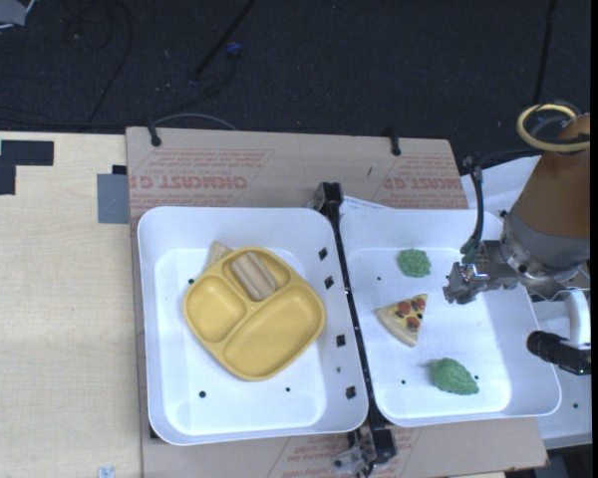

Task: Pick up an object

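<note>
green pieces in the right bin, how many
2: one green piece near the bin's far side, left of the gripper; the other green piece near the front, below the pizza slice. None looks hidden.

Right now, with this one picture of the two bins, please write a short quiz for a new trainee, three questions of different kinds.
1. True or false: the yellow divided plate lies in the left bin.
2. Multiple choice: which item in the right bin lies nearest the gripper? A) small green piece B) pizza slice C) large green piece
3. Fill in: the tan, bread-like item rests in one of the plate's ___ compartments.

Key: 1 true. 2 A. 3 smaller.
</note>
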You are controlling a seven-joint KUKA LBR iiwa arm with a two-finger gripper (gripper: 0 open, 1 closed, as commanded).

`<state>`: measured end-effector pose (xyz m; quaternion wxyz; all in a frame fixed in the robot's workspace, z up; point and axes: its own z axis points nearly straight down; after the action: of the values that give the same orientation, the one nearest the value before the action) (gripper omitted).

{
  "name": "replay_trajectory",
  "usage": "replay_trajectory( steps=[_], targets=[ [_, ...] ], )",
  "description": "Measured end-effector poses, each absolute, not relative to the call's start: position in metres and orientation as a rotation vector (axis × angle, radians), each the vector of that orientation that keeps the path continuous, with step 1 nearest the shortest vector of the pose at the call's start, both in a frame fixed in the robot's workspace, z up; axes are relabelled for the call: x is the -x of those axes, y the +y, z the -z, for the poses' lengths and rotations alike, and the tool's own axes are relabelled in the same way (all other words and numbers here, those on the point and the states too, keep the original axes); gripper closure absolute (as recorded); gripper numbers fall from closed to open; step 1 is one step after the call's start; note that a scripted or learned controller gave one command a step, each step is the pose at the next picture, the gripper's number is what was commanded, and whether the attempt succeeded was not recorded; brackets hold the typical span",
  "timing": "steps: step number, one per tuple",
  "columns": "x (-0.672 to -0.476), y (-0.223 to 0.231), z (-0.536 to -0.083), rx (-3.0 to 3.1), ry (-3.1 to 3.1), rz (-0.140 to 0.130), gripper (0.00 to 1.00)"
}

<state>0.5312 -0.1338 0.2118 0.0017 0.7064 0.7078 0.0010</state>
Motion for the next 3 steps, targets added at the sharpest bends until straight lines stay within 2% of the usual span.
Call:
replay_trajectory(
  steps=[1,3],
  targets=[
    [-0.532,-0.134,-0.233,-2.219,2.223,0.000,1.00],
    [-0.534,-0.030,-0.222,-2.221,2.230,0.003,1.00]
  ],
)
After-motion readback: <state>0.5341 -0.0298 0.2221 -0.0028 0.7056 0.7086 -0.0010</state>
